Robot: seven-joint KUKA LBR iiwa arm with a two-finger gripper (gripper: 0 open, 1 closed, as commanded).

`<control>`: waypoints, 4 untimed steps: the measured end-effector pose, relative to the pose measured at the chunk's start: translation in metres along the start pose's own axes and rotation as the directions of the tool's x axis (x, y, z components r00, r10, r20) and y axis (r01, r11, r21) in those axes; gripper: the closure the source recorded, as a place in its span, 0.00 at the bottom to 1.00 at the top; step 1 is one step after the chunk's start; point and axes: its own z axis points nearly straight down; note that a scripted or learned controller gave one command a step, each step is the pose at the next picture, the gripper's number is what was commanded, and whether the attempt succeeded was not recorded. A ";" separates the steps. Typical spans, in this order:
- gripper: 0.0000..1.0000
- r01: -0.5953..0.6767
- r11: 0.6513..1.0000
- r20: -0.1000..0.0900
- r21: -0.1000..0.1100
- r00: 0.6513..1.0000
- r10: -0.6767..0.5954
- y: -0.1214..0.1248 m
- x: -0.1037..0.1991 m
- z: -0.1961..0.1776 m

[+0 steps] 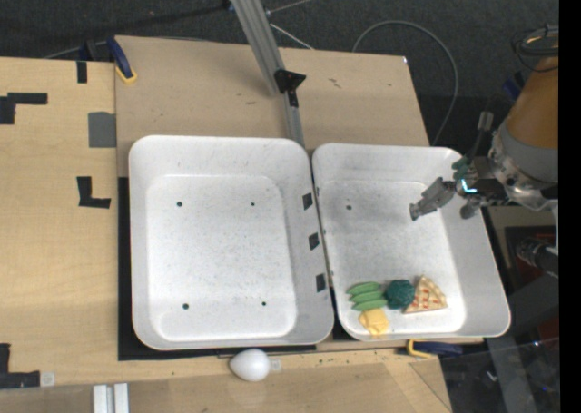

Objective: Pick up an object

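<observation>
We find two bins side by side on the bench (227, 84) — the left bin (145, 221) and the right bin (481, 284). Four small toys (397, 298) lie clustered at the right bin's near end. An egg-shaped object (250, 365) rests before the left bin — outside it.

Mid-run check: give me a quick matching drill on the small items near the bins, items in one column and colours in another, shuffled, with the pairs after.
Items:
1. leafy clump
2. wedge-shaped piece
3. egg-shaped object on the bench in front of the left bin
4. small piece at the near rim of the right bin

Colours:
A. white
B. yellow
C. dark green
D. orange and tan

Pairs: 1-C, 2-D, 3-A, 4-B
</observation>
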 end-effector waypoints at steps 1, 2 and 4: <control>0.00 0.001 1.000 0.001 -0.005 1.000 -0.001 0.001 0.000 -0.002; 0.00 -0.001 1.000 0.000 0.002 1.000 0.001 -0.006 -0.004 0.059; 0.00 0.000 1.000 0.001 -0.001 1.000 0.000 -0.005 0.003 0.176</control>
